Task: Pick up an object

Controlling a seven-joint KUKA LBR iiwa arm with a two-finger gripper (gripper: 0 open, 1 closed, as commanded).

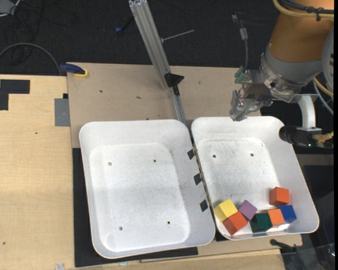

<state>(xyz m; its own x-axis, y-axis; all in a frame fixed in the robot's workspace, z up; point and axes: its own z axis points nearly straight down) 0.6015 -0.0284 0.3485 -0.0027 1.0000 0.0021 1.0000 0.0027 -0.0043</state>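
Note:
Several small blocks lie along the near edge of the right bin (293, 156): a yellow block (226, 208), a red-orange block (235, 223), a purple block (248, 209), a dark green block (261, 221), an orange block (276, 216), a blue block (288, 212) and a red block (279, 196). My gripper (240, 110) hangs over the far rim of the right bin, well away from the blocks. Nothing shows between its fingers.
The left bin (96, 134) sits beside the right one, with black clips along their shared edge. A slanted aluminium rail (153, 44) rises behind the bins. A wooden surface lies to the left. Cables trail at the far right.

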